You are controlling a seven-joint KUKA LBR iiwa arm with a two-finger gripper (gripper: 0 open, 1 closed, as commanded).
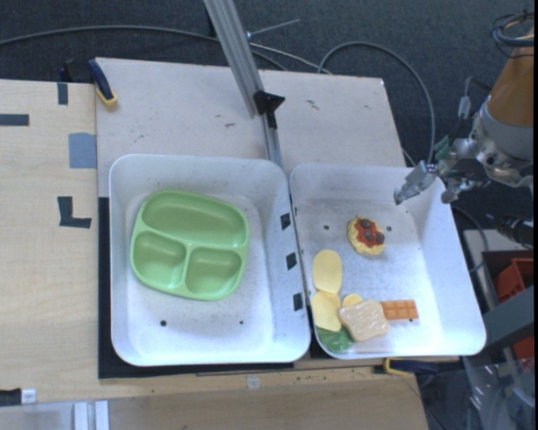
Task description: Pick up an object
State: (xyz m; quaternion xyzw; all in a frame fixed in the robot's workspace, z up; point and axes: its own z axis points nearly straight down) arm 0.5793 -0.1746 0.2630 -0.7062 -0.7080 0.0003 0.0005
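Observation:
The right bin [448, 267] holds several toy foods. A small round pizza [366, 235] lies near its middle. Two yellow ovals [327, 270] lie by the left wall. A slice of toast [366, 320], an orange wafer [399, 310] and a green leaf [335, 339] cluster at the front. My gripper [427, 192] hangs over the bin's far right corner, above and to the right of the pizza. It is open with nothing between its fingers.
In the left bin [125, 330] lies a green divided plate [190, 244]. A slanted metal rail [238, 43] runs from the top down to the gap between the bins. Cables loop over the bench behind the right bin.

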